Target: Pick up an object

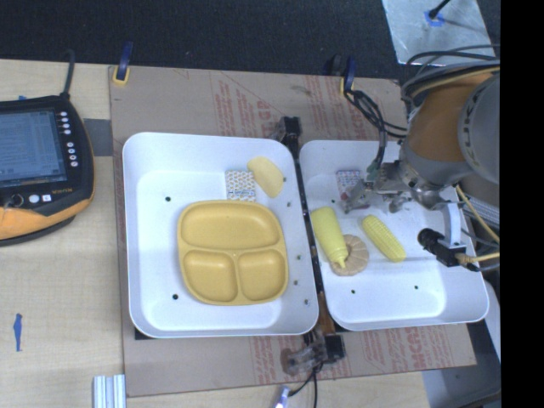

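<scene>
The gripper [367, 192] is hanging over the right bin [442, 308], can't tell how its fingers are set. The corn cob [383, 237] is lying just below it toward the front, long axis slanting diagonally

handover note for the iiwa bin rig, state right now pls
Gripper: low over the far part of the right bin, near a small patterned packet. Can't tell whether the fingers are open or shut; nothing visibly held.
Right bin: yellow bottle, resting against a round tan cookie-like piece, and a corn cob just right of them.
Left bin: yellow divided plate, a second patterned packet and a pale yellow wedge behind it.
Done: no pick confirmed.
Left: grasp one object and lift it clear.
</scene>
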Robot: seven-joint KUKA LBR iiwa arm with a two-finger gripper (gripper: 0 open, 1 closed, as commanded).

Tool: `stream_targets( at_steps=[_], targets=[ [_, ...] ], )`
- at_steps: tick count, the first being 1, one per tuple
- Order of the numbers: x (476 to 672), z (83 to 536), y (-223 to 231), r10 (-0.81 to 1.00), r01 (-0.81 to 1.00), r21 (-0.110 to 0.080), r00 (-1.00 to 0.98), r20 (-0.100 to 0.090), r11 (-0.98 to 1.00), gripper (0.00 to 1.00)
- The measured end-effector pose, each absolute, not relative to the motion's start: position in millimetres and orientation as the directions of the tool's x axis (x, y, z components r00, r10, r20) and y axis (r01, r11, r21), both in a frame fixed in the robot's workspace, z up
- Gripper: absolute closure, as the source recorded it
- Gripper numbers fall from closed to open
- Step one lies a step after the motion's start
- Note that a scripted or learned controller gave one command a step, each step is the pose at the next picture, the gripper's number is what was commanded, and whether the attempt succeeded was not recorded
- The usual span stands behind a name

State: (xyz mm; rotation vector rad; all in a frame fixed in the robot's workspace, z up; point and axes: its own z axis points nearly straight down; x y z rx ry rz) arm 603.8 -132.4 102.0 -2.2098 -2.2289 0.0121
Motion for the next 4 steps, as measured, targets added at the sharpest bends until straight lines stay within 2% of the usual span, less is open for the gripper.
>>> stream_targets(
  at_steps=[1, 2, 3, 4],
  targets=[
    [650.9, 92, -126, 1.0, 1.0, -0.003, -0.005, -0.001, 0.005, 0.0],
    [640.7, 92, -92, 1.0, 1.0, -0.005, -0.008, -0.002, 0.008, 0.0],
    [592.6, 92, -100, 1.0, 1.0, -0.005, -0.006, -0.002, 0.006, 0.0],
    [656.5, 92, -119, 1.0, 1.0, -0.002, -0.004, 0.0, 0.004, 0.0]
  ],
)
